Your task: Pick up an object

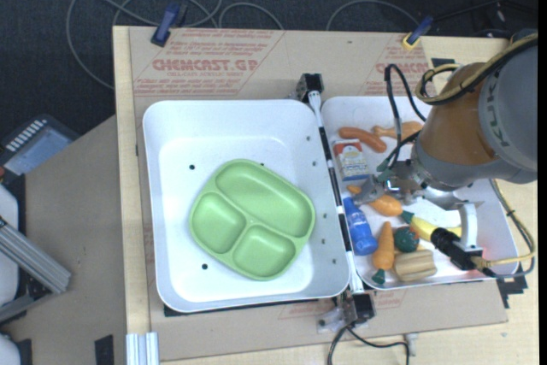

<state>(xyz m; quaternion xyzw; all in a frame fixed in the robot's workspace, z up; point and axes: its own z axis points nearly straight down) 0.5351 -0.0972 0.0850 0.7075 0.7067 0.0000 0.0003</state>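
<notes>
The right bin [363, 108] holds several toy food pieces. An orange sausage [362, 134] lies at its back, with a white and red carton [352, 159] just in front of it. A blue bottle [359, 227] lies along the left wall. An orange carrot [385, 244], a dark green piece [406, 241], a yellow piece [425, 226] and a tan bread roll [414, 267] crowd the front. My gripper [379, 187] hangs low over the middle of this bin, just above a small orange piece [389, 205]. The arm's body hides the bin's right half.
The left bin [171, 132] bears a light green divided plate [251, 219] with three compartments. A black hinge strip [329, 175] runs between the bins. Cables hang from the arm over the right bin's back. Clamps sit at the bench's far edge.
</notes>
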